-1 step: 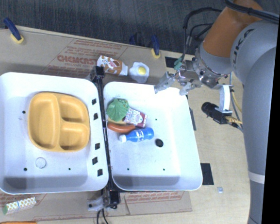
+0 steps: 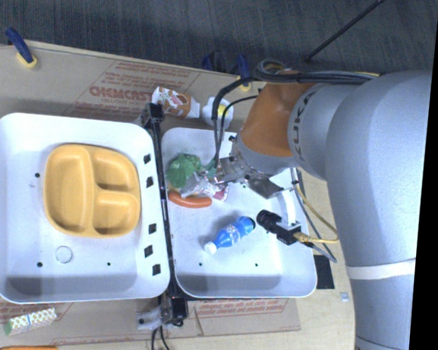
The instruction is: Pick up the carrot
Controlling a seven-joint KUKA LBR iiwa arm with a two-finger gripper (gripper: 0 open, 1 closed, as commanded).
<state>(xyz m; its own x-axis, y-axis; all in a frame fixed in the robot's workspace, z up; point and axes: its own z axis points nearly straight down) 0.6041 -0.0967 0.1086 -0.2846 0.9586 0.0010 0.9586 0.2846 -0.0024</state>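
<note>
A single fixed camera looks down from above the table (image 2: 120, 85) at a slant, far enough back to take in both white bins whole. The left bin (image 2: 2, 212) and the right bin (image 2: 293, 280) sit side by side across the middle of the view, with dark floor showing along the top edge beyond the table. The arm (image 2: 359, 144) enters from the right and, being nearer the lens, looms large. The gripper (image 2: 220, 177) lies near the picture's centre, over the right bin.
</note>
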